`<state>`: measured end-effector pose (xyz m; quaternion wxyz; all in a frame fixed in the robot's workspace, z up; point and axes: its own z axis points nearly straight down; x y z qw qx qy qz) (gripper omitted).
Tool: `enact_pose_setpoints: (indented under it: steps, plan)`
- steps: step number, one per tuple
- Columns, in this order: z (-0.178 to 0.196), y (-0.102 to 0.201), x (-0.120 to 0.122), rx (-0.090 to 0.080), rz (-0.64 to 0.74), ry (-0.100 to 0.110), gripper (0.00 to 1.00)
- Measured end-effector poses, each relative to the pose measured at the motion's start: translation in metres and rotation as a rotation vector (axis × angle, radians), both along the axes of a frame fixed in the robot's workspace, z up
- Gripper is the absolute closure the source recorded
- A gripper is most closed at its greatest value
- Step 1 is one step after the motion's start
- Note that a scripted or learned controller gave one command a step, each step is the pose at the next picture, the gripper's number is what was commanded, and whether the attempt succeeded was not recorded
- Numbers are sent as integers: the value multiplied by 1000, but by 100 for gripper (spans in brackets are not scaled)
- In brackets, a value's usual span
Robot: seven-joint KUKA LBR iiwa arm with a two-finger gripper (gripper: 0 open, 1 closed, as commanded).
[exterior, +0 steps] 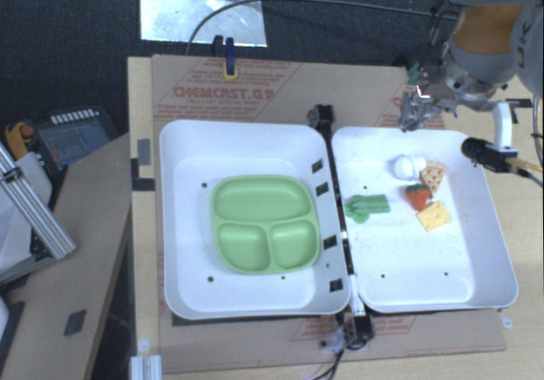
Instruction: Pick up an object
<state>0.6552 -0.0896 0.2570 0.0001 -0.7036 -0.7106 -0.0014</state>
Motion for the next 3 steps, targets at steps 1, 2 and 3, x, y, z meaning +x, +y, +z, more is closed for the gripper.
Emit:
enact_pose_setpoints:
  steps: [1, 2, 3]
  plan:
    - [-10, 58, -3, 0, 0, 1, 100]
    - [-6, 115, -15, 0, 0, 1, 100]
    - [-25, 167, -29, 0, 0, 3, 100]
